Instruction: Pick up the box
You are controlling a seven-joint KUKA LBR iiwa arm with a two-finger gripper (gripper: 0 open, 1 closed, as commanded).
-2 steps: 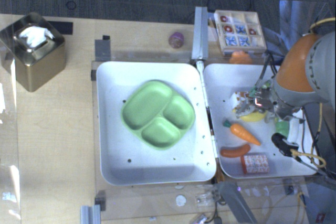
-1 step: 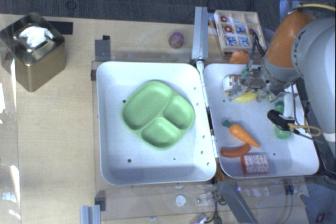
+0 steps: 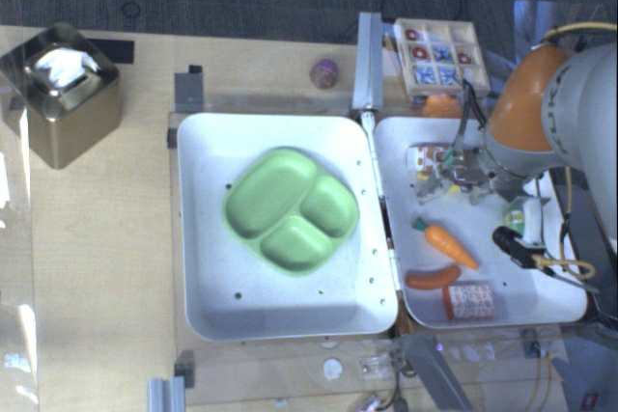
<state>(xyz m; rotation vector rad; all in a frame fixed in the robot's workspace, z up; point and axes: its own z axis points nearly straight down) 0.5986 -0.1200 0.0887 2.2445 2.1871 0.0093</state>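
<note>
Now: gripper (image 3: 454, 177) low in right bin (image 3: 570, 304), finger spread unreadable. Box (image 3: 428, 156) lies at bin's upper left, just beside gripper on its left, long axis roughly left-right.

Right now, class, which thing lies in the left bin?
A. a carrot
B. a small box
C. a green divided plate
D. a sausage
C: the green divided plate sits in the left bin, while the carrot and sausage lie in the right bin.
</note>
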